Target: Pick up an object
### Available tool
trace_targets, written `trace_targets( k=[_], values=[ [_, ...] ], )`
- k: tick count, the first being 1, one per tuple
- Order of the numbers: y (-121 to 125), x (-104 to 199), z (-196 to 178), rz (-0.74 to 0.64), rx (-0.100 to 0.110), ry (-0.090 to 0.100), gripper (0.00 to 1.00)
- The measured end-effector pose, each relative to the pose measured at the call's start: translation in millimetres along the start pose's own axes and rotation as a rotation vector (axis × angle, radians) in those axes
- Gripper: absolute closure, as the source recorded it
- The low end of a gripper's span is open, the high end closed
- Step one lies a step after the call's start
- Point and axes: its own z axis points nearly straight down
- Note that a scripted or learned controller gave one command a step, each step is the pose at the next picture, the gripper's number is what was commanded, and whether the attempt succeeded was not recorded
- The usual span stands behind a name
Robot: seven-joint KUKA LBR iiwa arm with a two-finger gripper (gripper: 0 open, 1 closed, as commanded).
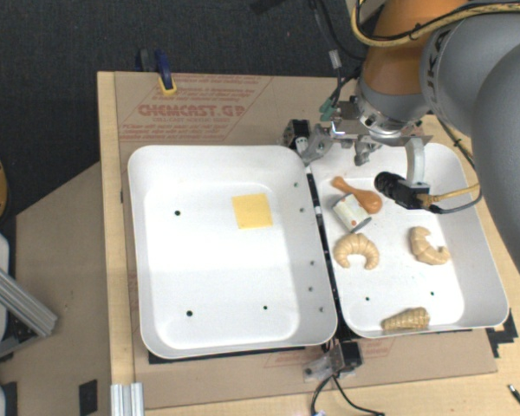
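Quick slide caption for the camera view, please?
Pincer at the right bin's far edge, near a drumstick and two croissants; yellow square in left bin.

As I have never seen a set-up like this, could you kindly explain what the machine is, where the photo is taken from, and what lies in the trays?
This is one picture from a camera fixed above the bench, looking down at a slant. The grey machine with the orange band, reaching in from the right, is a robot arm. At its end is the gripper, the part meant to pick things up. It hangs over the far end of the right bin.

Two shallow white bins sit side by side. The left bin holds one flat yellow square. The right bin holds toy-like food: an orange drumstick, a small white cylinder, a middle croissant, a right croissant and a ridged tan piece near the front edge. All of these lie on the bin floor, and nothing looks lifted.
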Motion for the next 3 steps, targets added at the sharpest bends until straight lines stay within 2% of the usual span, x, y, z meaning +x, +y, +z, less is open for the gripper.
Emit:
trace_targets(
  k=[1, 2, 3],
  values=[
    [0, -5, -7, 0.007, 0.002, -0.002, 1.0],
    [9, -112, -42, 0.017, 0.0, -0.009, 1.0],
    [-67, -56, 7, 0.007, 0.017, 0.002, 1.0]
  ],
)
